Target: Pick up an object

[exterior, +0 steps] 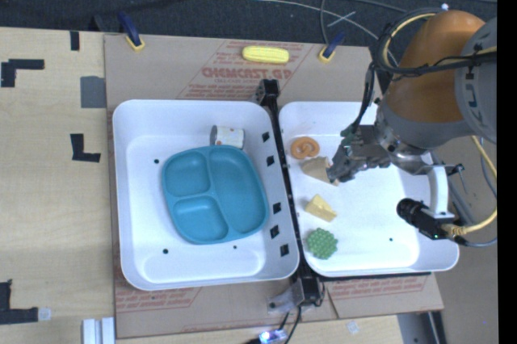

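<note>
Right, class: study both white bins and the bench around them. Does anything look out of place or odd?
One thing stands out: a yellow corn-cob-shaped toy lies on the brown cardboard sheet beyond the two shallow white bins, outside both, while the other small items sit inside them. Nothing looks spilled or damaged.

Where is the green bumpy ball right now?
The green ball lies in the right bin, near its front-left corner, just below the yellow wedge.

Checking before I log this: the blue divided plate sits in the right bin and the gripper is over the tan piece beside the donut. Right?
Not quite. The camera view shows the blue divided plate in the left bin, not the right one. The rest stands: the gripper is over the tan piece beside the donut, in the right bin.
</note>
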Tool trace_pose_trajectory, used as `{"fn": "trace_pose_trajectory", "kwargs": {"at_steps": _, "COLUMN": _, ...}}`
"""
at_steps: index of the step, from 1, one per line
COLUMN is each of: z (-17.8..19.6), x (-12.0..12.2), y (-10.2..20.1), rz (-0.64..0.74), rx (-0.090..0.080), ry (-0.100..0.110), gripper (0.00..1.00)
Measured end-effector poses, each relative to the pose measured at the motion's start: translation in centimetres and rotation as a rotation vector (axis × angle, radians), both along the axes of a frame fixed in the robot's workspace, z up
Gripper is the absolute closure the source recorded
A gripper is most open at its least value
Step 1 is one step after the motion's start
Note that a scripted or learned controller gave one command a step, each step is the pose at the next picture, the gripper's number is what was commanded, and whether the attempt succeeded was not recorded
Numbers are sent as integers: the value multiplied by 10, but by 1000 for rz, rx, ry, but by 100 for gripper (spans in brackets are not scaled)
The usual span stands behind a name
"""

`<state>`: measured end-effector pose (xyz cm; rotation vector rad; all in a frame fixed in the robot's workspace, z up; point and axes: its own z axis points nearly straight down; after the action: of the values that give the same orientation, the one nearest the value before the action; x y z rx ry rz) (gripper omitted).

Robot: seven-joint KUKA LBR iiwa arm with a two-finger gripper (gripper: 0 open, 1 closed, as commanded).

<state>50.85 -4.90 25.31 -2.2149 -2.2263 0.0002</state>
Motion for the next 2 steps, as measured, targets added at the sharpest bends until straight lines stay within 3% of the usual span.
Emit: {"fn": "trace_pose_trajectory", "kwargs": {"at_steps": 2, "z": -32, "x": 26, "y": 101, "rz": -1, "rx": -2, "ry": 1, "gripper": 100}}
